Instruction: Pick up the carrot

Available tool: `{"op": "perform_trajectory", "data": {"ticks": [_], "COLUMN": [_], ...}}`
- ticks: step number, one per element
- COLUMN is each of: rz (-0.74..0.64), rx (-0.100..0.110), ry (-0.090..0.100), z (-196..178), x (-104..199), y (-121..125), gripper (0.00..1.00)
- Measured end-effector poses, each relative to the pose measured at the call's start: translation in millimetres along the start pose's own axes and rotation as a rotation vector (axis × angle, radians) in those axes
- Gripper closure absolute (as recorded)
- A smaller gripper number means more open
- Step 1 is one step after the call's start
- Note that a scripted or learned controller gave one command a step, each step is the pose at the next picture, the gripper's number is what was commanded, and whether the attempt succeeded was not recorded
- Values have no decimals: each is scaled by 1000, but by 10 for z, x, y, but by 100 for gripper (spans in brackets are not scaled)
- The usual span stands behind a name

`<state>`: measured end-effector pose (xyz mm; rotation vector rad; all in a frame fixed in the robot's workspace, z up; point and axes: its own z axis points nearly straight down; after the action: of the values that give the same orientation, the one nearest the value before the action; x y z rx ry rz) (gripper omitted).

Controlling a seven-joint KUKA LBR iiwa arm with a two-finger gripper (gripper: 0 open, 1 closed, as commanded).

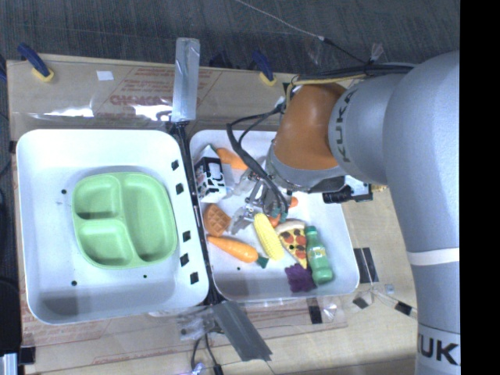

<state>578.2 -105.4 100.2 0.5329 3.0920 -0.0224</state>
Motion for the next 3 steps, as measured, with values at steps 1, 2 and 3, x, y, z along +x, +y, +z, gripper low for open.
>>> {"op": "perform_trajectory", "data": {"ticks": [1,2,3], "rz": [272,518,554], "rx": [-12,-25,-26], "ry": [12,-28,-29], "z": [92,-12,-17], "x": [441,821,860], "y": [-126,-217,-241], "gripper": [0,0,0]}}
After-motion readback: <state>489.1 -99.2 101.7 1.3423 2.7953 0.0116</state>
